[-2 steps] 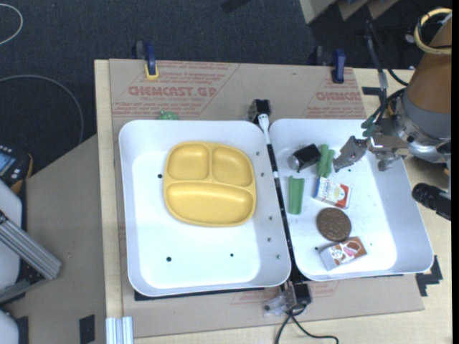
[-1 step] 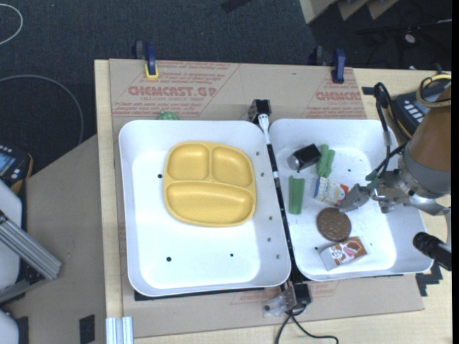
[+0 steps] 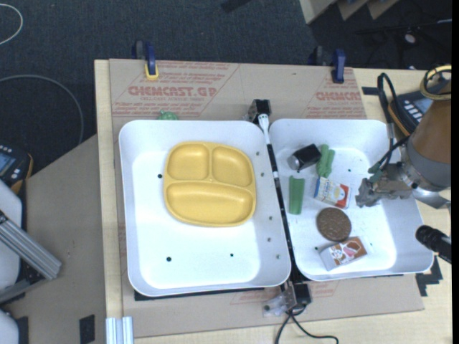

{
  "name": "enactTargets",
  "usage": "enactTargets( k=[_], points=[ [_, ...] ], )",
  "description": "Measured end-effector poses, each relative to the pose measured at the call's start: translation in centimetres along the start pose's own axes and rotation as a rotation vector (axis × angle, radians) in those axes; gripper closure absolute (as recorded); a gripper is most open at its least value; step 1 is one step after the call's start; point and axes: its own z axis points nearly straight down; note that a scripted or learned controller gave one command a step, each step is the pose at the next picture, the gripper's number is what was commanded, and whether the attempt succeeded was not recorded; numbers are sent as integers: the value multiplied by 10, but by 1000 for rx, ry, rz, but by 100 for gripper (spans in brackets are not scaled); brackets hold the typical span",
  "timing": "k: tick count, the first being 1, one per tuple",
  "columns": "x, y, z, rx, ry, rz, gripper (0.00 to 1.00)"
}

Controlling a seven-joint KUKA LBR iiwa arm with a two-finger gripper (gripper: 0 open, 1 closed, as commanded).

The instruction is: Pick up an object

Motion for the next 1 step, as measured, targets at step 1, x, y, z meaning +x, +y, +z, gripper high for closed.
enactTargets(
  k=[1],
  points=[
    [80, -17, -156, -15, 3, -12, 100]
  ],
)
